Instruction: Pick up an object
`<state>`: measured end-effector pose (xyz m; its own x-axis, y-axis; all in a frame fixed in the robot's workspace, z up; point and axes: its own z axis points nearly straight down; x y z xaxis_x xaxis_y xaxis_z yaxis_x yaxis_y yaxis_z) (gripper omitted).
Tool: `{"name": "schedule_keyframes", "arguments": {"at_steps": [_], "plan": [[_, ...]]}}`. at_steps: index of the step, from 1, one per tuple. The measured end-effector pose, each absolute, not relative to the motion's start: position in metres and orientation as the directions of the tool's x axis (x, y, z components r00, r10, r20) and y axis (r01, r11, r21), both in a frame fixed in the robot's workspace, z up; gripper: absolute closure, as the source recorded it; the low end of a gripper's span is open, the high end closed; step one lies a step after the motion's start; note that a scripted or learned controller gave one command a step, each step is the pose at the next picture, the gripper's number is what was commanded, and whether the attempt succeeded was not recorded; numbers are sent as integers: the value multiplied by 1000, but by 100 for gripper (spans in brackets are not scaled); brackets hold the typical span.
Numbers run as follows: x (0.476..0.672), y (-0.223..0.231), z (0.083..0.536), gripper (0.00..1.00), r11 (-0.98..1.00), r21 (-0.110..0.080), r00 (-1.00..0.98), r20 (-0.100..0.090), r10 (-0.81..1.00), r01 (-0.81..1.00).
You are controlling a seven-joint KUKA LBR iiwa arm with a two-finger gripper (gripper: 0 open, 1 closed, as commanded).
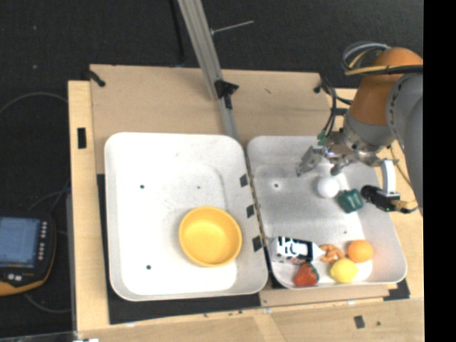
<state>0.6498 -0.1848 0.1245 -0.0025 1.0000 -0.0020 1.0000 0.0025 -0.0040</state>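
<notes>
Arm is reaching in from the right over the right bin (265, 164), orange wrist band showing above the gripper (325, 161). Fingers are splaying apart, one dark tip pointing out toward the left, the other toward the lower right, and nothing is sitting between them. Just below the gripper, a white ball (328, 187) is resting on the bin floor; it is looking like the nearest candidate, lying straight toward the near edge of the view from the fingertips, close by or maybe touching, hard to tell from this slant. A green block (350, 200) is lying just beside the ball to its right, long axis running diagonally. The rest of the objects are crowding the near corner of the same bin, well apart from the gripper: a black-and-white item (294, 249), a strawberry (306, 276), a lemon (343, 270), an orange (360, 251), and a small orange piece (329, 251) among them. The left bin (142, 162) is holding a yellow bowl (209, 235), far from the arm. Judging the grasp as not yet made; a short shift toward the ball and a descent would seem the shortest route, though the round ball may roll away against the block.
</notes>
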Motion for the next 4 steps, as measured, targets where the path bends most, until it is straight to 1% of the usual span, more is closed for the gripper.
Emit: {"name": "schedule_keyframes", "arguments": {"at_steps": [1,2,3,4], "plan": [[649,-187,100,0,1,-2,-1,-3,1000,1000],[651,-188,113,100,3,4,-3,-6,1000,1000],[654,-185,179,100,4,8,-4,-2,1000,1000],[665,-184,234,100,4,9,-4,-2,1000,1000]]}}
